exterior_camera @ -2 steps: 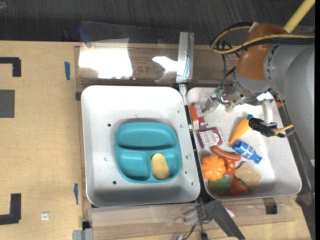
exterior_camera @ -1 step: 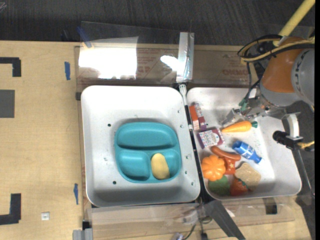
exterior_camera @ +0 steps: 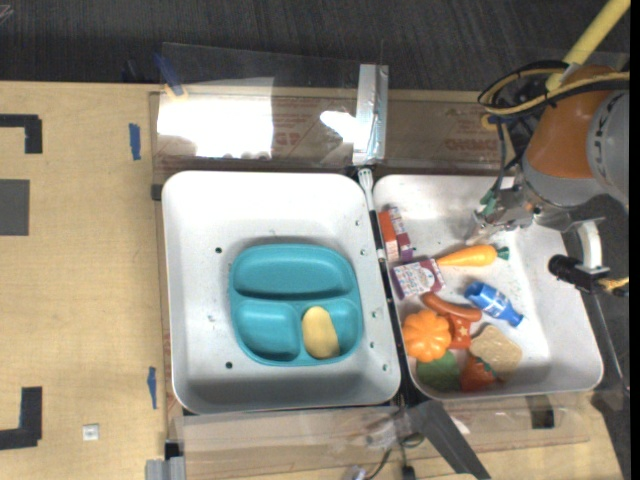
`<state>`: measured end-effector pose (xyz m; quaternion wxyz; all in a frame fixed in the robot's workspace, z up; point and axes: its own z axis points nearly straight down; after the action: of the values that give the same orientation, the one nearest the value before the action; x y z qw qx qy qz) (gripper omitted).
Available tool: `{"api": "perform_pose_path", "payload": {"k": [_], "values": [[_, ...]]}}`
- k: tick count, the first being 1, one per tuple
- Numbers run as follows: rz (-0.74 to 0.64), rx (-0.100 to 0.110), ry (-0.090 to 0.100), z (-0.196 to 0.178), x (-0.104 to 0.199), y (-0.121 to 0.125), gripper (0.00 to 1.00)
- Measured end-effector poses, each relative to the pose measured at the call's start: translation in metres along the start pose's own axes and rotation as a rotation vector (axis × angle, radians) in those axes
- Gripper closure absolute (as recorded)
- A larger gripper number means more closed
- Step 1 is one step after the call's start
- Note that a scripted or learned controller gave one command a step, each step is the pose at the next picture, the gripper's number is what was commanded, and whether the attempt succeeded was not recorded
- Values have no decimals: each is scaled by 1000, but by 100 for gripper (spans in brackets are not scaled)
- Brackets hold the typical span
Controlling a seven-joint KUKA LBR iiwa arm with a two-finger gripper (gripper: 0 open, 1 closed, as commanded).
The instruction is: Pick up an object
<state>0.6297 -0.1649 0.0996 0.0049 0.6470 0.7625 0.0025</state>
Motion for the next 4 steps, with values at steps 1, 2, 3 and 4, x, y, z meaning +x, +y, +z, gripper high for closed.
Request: {"api": "perform_pose_path", "payload": {"k": [1,2,3,4], "values": [[0,1,1,1,0,0,0],[-58,5,3,12,10,-24,0],[-57,-3,0,0,9,-22,100],[29,0,6,-90,111,46,100]]}}
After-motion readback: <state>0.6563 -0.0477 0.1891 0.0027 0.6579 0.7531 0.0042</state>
